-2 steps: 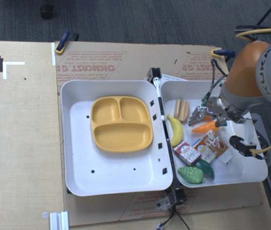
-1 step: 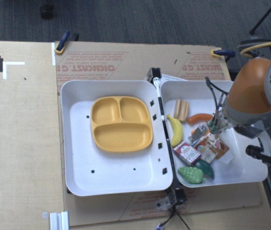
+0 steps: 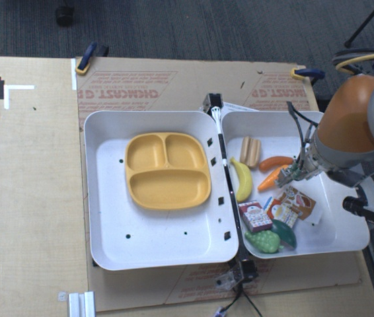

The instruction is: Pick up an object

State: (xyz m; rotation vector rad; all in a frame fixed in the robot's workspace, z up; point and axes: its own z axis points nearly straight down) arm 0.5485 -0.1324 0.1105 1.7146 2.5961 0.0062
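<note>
Gripper [image 3: 293,174] low in the right bin [image 3: 345,233], fingertips at the orange carrot [image 3: 270,179]; grasp state cannot be told from the camera view. A second carrot [image 3: 276,162] lies just above it, beside two hot-dog buns [image 3: 250,152]. Banana [image 3: 242,179] runs along the bin's left wall. Small cartons [image 3: 291,207], a red box [image 3: 256,216] and green produce [image 3: 264,242] sit nearer the front. Left bin [image 3: 108,236] holds a yellow divided plate [image 3: 168,171].

The right bin [image 3: 345,240] is crowded along its left half with toy food [image 3: 266,207], leaving bare floor only toward its right wall
</note>
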